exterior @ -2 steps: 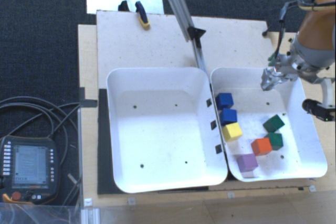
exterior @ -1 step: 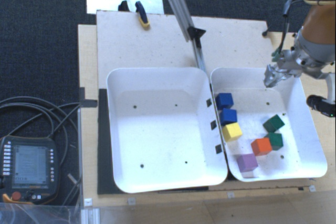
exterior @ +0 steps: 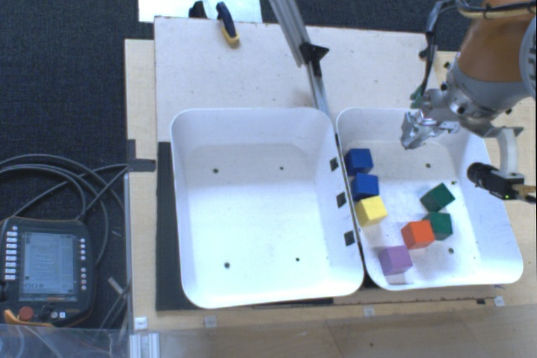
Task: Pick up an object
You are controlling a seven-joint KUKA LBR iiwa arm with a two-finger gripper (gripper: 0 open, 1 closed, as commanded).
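The right bin [exterior: 491, 268] holds several small blocks. Two blue blocks [exterior: 359, 160] [exterior: 364, 185] lie along its left wall, with a yellow block [exterior: 371, 210] just below them. A purple block [exterior: 395, 260] sits near the front, an orange block [exterior: 417, 234] to its right. Two green blocks [exterior: 437, 197] [exterior: 440, 224] lie further right. My gripper [exterior: 415, 132] hangs over the back part of the right bin, up and to the right of the upper blue block. Nothing is visible between its fingers.
The left bin [exterior: 252, 214] stands beside the right one. A slanted metal pole [exterior: 285, 4] crosses the bench down to the gap between the bins. A teach pendant [exterior: 46, 268] with cables lies at the far left. A yellow-and-blue tool [exterior: 226, 23] rests at the bench's back.
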